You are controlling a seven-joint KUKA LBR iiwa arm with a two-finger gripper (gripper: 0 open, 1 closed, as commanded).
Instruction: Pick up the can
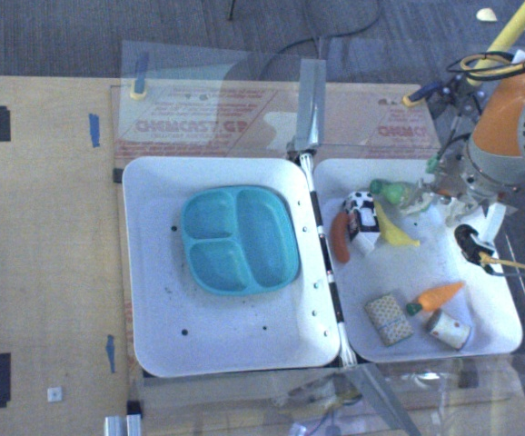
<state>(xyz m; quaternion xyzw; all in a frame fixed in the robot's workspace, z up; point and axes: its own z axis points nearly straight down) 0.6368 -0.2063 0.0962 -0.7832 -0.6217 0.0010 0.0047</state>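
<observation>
While I hang over the far right edge of the right bin (508, 330), near the banana (395, 229) and the green toy (391, 190), my gripper (446, 198) is too blurred for me to tell whether it grips anything. Well apart from me, the can (450, 330) lies on its side in the bin's near right corner, just beside the carrot (437, 297).

Left bin (153, 334): teal three-compartment plate (241, 239) lying flat, slightly up from centre. Right bin (499, 334): red sausage (340, 234) by the left wall, touching a black-and-white cow toy (363, 214). Yellow banana (393, 230) just right of the cow; green item (391, 190) above it. Lower half: checkered sponge block (389, 319), toy carrot (437, 297) near it. Blue tape strips (94, 130) on wooden bench (44, 271).
</observation>
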